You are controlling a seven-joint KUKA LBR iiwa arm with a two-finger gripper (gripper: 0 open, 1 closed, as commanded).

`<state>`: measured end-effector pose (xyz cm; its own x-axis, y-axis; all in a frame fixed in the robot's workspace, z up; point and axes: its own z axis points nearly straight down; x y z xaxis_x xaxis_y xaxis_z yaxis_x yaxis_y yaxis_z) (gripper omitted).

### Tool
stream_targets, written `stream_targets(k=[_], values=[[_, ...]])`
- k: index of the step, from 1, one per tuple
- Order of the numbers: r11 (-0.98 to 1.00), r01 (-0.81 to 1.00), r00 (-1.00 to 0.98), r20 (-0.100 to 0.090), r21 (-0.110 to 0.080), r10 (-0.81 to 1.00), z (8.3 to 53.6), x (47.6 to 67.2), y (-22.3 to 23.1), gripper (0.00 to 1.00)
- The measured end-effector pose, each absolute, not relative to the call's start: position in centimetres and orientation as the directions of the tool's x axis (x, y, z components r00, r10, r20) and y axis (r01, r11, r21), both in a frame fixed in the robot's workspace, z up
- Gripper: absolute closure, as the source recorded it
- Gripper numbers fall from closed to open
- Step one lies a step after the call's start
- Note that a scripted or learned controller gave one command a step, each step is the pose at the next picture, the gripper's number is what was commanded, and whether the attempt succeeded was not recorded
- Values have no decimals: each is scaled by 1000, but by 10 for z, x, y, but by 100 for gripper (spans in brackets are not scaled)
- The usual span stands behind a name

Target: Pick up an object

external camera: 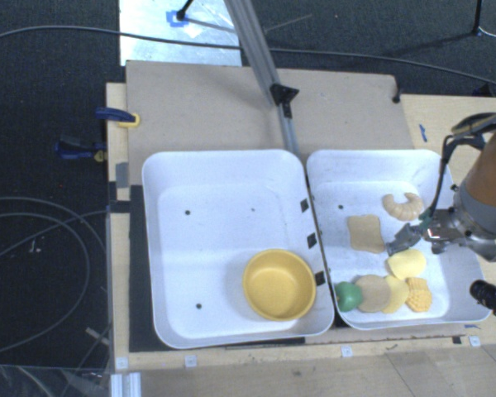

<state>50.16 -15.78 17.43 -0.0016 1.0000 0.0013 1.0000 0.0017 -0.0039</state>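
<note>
Camera view shows me my gripper [405,238] low in the right bin [372,165], beside the tan square [365,233], and I cannot tell its grip.

Robot arm [489,190], right edge of frame: grey body with an orange band, a thin dark cable looping above it, and a dark metallic gripper [407,236] at its tip.

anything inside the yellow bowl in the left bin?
Nothing visible: the yellow bowl in the left bin shows bare yellow interior. Its near wall hides a sliver of the inside.
</note>
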Motion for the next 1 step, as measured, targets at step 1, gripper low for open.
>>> stream_targets(k=[1], values=[[1,1000,-1,0,-2,1000,132,501,-161,0]])
